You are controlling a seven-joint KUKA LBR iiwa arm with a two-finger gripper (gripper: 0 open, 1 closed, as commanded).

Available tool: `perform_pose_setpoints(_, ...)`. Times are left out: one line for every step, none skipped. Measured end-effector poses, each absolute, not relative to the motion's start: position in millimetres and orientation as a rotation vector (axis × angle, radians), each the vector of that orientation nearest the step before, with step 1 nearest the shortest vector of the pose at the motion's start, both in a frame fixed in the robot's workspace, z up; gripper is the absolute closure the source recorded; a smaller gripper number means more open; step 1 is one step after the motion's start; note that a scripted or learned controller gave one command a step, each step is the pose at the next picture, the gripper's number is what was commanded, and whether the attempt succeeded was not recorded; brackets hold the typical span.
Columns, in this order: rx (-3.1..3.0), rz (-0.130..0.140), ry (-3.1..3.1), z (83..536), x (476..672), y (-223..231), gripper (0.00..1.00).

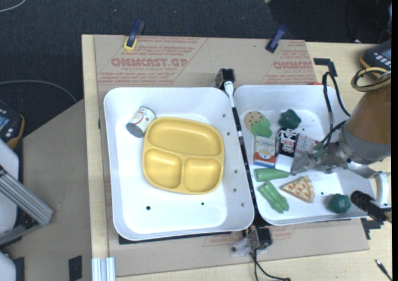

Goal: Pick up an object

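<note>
The brown board [155, 59] under the bins reads "CHEMCAST GP" in red, while the gripper [305, 163], its grip impossible to tell, hovers beside small printed cartons [266, 149].

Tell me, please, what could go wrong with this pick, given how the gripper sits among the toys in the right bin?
The gripper sits low in the crowded right bin, so three risks seem likely.
1. The pizza slice and green pieces lie close together, so the fingers may nudge a neighbour rather than grasp cleanly.
2. The pizza slice looks flat and may slip.
3. The black cable draped over the bin's rim could snag the arm.
</note>
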State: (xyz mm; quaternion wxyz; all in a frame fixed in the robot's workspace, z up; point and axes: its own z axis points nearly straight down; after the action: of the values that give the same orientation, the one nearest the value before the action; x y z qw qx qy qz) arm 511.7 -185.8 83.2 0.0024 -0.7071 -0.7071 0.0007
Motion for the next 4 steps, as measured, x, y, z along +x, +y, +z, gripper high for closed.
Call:
perform_pose_setpoints(-2.223,0.0,-2.219,94.9,512.2,-186.6,1.0)
perform_pose_setpoints(-2.224,-0.003,-2.227,154.2,518.4,-181.0,1.0)
perform_pose_setpoints(-2.224,-0.004,-2.228,198.2,515.9,-179.8,1.0)
perform_pose_setpoints(-2.224,-0.003,-2.228,226.8,517.1,-180.1,1.0)
